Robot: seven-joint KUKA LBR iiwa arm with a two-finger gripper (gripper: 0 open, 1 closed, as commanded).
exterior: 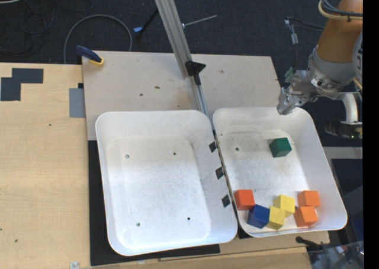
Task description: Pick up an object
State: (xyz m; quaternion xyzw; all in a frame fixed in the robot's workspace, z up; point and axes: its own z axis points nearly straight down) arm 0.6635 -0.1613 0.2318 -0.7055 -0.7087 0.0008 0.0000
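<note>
The surface carried two shallow white bins side by side. The left bin was the larger-looking of the two, its floor speckled. The right bin held all the blocks. A slanted metal rail ran from the top of the view down to the gap between the bins.

The arm reached in from the right, its orange band high at the edge of the view. The hand hung at the far rim of the right bin, near its upper corner, pointing down; whether its tips were apart or together could not be told, and nothing showed between them.

A green block sat alone in the upper middle of the right bin, near the hand but apart from it. The rest clustered along the near edge: an orange block to the left, a blue block just beside it, two yellow blocks touching the blue one, and two more orange blocks at the right end.

A small blue-and-yellow clamp lay at the far left corner of the surface.
</note>
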